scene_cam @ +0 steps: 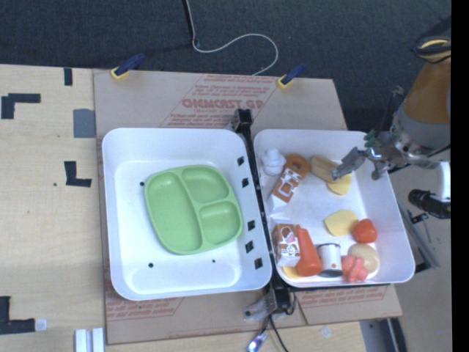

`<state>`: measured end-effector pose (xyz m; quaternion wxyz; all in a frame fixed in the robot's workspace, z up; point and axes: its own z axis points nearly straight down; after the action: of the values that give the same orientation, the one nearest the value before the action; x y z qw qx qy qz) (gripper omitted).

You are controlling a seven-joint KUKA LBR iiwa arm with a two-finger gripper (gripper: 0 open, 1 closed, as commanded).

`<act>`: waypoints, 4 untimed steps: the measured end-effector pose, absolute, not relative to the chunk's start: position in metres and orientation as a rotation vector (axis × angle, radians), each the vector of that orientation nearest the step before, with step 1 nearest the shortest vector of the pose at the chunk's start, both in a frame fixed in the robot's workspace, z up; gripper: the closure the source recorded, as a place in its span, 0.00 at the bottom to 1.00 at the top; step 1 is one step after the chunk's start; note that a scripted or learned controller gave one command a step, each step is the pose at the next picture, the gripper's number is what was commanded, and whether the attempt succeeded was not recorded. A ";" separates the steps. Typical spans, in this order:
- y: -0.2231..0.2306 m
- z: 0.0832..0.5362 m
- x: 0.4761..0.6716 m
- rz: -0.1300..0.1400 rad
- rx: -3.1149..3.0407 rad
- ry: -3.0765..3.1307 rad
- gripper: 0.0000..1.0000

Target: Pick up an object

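The hand (350, 166) hovers at the right bin's (399, 266) upper right, grip unclear; the bin's center lies open.

**Crowded right bin, roomier left**

The right bin (381, 196) is packed along its left side and front edge with small items; an open white patch lies mid-bin. In the left bin (124, 196), the green divided plate (193, 209) fills the middle, leaving bare floor along the walls and front.
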<state>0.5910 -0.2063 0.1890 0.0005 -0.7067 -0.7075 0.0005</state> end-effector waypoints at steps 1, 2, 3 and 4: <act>-0.138 0.204 0.522 0.000 -2.215 -2.224 0.00; -0.054 0.345 0.494 -0.016 -2.213 -2.240 0.00; -0.059 0.346 0.494 0.003 -2.217 -2.224 1.00; 0.003 0.367 0.484 -0.003 -2.212 -2.230 1.00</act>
<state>0.4837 0.0028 0.3668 0.0002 -0.7042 -0.7100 -0.0010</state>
